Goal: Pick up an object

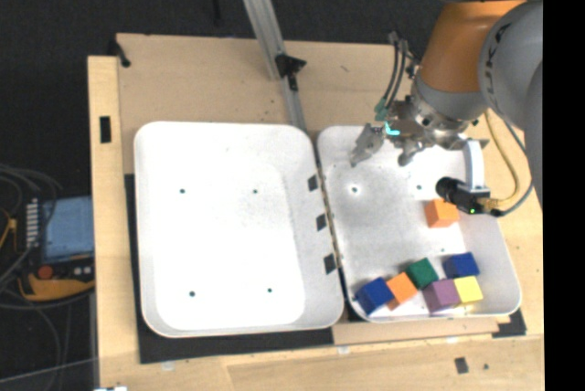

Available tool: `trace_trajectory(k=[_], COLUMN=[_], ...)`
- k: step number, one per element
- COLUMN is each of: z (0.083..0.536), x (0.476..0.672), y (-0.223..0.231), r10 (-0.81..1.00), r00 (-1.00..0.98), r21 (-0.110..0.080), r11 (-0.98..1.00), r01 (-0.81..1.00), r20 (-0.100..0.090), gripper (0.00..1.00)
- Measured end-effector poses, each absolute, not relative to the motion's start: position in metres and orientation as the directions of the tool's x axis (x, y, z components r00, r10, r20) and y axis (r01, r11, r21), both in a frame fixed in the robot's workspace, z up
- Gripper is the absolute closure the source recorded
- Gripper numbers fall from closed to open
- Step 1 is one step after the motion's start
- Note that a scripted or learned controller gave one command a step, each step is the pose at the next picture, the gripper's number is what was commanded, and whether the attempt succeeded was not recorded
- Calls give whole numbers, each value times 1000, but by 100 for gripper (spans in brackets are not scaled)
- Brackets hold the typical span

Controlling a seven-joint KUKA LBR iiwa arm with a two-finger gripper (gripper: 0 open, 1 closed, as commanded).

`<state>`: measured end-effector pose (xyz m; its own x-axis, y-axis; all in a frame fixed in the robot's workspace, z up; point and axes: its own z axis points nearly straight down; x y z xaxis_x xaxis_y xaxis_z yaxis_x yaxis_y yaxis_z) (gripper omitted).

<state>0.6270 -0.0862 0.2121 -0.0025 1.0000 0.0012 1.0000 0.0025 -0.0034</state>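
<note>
We see the gripper (pixel 386 147) hanging with fingers spread and nothing between them over the right bin (pixel 366 206), whose blocks (pixel 425 284) sit clustered well apart along its near edge.

**Blocks crowd the right bin's near edge**

Six blocks (pixel 422 287) huddle along the right bin's (pixel 366 216) near wall — its middle lies bare. One orange cube (pixel 441 214) stands apart, near the far-right side. The left bin (pixel 228 225) offers unobstructed floor.
</note>
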Motion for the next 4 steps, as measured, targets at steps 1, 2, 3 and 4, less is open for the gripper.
trace_trajectory(k=[1, 2, 3, 4], z=[214, 155, 102, 117], x=[628, 622, 621, 623], y=[-86, -94, -96, -96], r10=[1000, 1000, 1000, 1000], r00=[-2, 2, 3, 10], r21=[1, -5, -5, 5], r11=[2, -2, -3, -10], r01=[1000, 1000, 1000, 1000], r20=[1, -2, -2, 1], gripper=[0, 0, 0, 100])
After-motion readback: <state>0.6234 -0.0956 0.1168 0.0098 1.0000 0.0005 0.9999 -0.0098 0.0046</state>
